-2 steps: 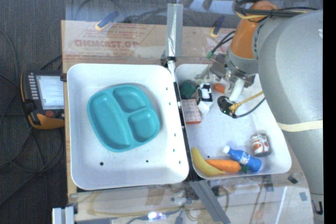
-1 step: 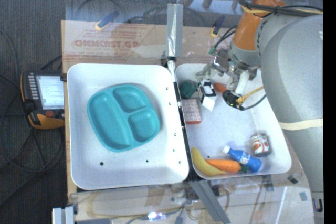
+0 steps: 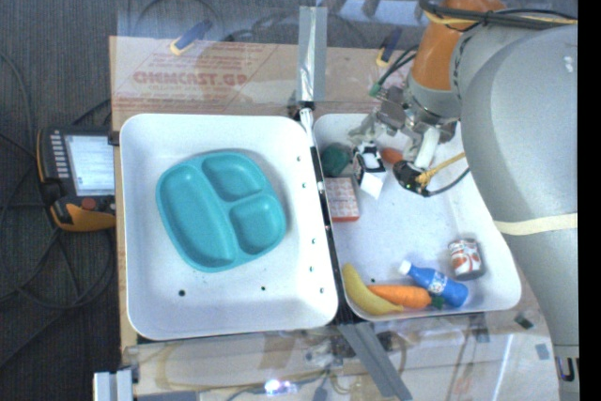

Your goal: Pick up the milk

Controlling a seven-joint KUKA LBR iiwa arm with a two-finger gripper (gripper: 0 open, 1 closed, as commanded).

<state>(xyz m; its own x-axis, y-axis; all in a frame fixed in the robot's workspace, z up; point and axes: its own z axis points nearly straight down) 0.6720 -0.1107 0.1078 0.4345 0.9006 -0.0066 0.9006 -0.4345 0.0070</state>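
A small white carton with dark markings point(image 3: 370, 172), which looks like the milk, lies in the upper left part of the right bin point(image 3: 488, 230). My gripper point(image 3: 377, 146) hangs directly over its upper end, touching or nearly touching it. The wrist and its cables hide the contact. The arm's orange band point(image 3: 434, 61) is behind and to the right of it.
A dark green round item point(image 3: 333, 159) and a reddish box point(image 3: 342, 199) lie just left of the carton, by the bin divider. A banana point(image 3: 362, 291), carrot point(image 3: 404, 296), blue bottle point(image 3: 438, 283) and small can point(image 3: 465, 257) lie along the front. The left bin point(image 3: 150, 296) holds a teal divided plate point(image 3: 221, 209).
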